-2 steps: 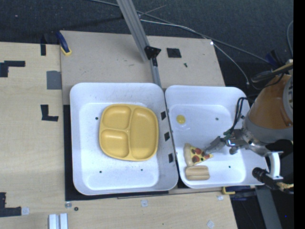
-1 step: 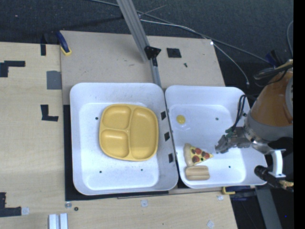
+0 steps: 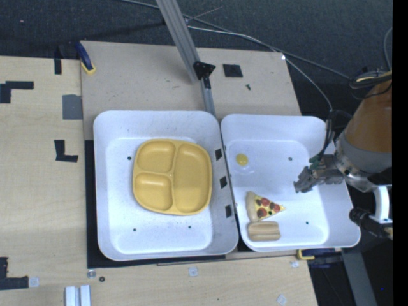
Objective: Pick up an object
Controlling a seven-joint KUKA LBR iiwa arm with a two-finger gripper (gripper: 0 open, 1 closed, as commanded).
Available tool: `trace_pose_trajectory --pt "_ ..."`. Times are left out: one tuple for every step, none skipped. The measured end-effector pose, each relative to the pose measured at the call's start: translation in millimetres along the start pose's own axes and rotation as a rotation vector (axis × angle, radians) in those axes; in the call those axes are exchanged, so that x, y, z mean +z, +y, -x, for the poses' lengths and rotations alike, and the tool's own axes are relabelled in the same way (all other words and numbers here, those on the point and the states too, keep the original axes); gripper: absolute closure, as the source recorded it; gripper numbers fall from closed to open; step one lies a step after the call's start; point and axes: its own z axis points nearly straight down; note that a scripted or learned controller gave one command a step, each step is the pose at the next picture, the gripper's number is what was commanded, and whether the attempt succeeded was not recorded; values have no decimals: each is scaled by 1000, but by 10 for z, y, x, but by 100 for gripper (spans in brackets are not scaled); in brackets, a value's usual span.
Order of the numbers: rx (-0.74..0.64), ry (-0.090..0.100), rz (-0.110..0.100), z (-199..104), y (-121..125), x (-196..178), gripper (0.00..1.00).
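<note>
The right bin (image 3: pixel 280 129) holds three small items. A pizza slice (image 3: pixel 262 206) lies near its front left, with a tan bread roll (image 3: pixel 263 231) just in front of it, and a small yellow round piece (image 3: pixel 241 160) sits farther back on the left. My gripper (image 3: pixel 307 179) hangs over the right side of this bin, to the right of the pizza slice and apart from it. Nothing shows between its dark fingers, and their spread is unclear.
In the left bin (image 3: pixel 115 190) lies a yellow divided plate (image 3: pixel 172 176). A slanted metal pole (image 3: pixel 182 30) rises behind the bins. The arm's orange band (image 3: pixel 373 123) stands over the right bin's right edge. Cables run across the dark floor at the back.
</note>
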Motion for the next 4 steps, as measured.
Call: trace_pose_trajectory --pt "1 -1 2 100 41 -527 100" --pt "0 0 1 24 63 -982 100" --pt "-3 1 -4 -525 80 -845 100" --pt "-3 1 -6 -1012 179 -643 100"
